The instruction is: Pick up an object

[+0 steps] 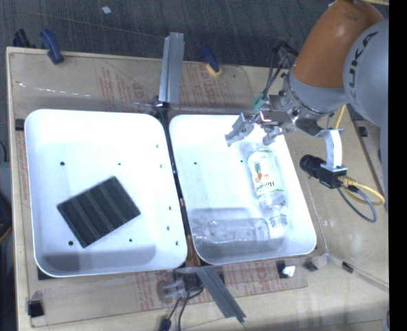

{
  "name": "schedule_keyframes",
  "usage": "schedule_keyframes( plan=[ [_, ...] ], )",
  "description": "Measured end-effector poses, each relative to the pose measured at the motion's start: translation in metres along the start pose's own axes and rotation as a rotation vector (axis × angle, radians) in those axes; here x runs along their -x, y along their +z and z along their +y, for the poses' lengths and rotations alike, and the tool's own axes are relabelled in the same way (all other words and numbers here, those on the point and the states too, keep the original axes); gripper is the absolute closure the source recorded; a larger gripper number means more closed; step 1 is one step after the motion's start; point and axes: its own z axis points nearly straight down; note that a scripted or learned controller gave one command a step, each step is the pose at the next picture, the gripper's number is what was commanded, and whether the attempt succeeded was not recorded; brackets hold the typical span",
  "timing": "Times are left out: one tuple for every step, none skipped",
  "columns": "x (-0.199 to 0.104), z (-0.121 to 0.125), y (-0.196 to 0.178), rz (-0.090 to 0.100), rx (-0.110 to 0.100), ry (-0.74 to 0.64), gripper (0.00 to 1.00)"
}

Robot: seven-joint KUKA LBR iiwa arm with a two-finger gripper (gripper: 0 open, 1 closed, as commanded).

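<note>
My gripper [250, 136] hovers over the far part of the right bin [210, 150], its fingers spread open with nothing between them. Just below and right of it lies a clear plastic bottle with a white and orange label [264, 178], pointing toward the bin's near right corner. A second clear bottle [231, 227] lies crosswise along the near wall of the same bin. In the left bin [52, 136] a black ribbed slab [98, 210] rests flat, tilted, toward the near side.
A grey metal post [171, 67] stands at the back between the two bins. Blue clamps [52, 47] hold the board at its far edge. Bare bin floor lies left of the labelled bottle.
</note>
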Motion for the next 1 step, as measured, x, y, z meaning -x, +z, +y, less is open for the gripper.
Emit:
schedule_keyframes(
  plan=[
    [0.0,0.0,-0.0001,0.0,0.0,0.0,0.0]
  ],
)
